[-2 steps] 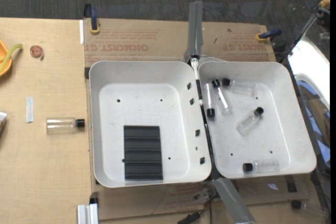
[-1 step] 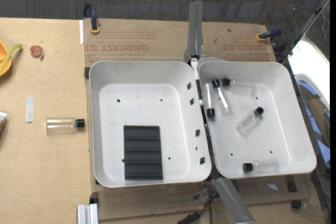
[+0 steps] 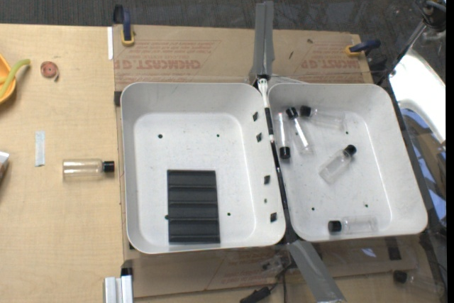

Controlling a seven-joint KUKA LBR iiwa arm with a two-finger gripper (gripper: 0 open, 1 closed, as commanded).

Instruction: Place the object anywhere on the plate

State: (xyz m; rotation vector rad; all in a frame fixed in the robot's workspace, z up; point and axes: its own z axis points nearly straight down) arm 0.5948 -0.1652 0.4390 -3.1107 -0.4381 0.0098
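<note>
Vials (image 3: 337, 163) with black caps lie scattered in the right bin (image 3: 389, 152), well apart from the black ribbed plate (image 3: 192, 207) lying flat in the left bin (image 3: 145, 174). A stray vial (image 3: 86, 167) lies on the desk (image 3: 64, 238). Whether the hand is released or clenched, I cannot tell.

White bins (image 3: 135, 174); black ribbed plate (image 3: 192, 207); clear black-capped vials (image 3: 336, 165)
</note>
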